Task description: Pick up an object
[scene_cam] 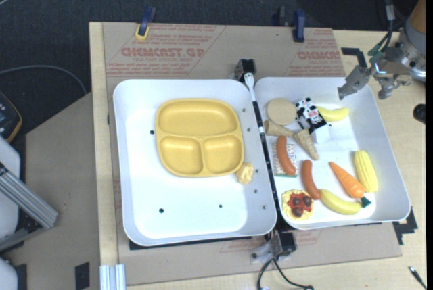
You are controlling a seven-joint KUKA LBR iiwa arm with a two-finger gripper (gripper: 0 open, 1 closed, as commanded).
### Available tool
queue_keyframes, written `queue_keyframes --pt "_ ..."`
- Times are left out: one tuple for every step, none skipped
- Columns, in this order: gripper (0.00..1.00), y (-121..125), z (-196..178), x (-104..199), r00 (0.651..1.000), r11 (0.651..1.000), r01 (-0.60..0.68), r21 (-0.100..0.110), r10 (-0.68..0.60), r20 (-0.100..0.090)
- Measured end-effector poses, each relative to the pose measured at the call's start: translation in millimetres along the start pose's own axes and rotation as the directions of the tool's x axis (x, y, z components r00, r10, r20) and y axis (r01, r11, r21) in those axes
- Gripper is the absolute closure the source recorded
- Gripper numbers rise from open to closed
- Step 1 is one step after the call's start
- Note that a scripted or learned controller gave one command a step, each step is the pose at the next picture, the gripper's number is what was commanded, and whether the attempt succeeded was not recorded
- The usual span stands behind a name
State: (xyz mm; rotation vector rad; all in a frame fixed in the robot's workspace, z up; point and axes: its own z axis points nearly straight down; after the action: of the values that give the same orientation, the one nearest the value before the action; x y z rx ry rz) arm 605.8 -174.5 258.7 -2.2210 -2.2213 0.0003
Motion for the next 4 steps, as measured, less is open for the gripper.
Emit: queue_keyframes --pt "0.0 -3 63 1 1.0 1.0 0.0 0.006 0.0 -0.002" --pt "0.0 -6 125 7 1.0 1.0 0.001 0.006 -0.001 -0.002" --pt "0.0 -6 176 8 1.0 1.0 0.0 0.004 0.0 -0.002" --pt "1.0 -6 164 7 1.0 1.0 0.0 0.004 0.0 -0.001"
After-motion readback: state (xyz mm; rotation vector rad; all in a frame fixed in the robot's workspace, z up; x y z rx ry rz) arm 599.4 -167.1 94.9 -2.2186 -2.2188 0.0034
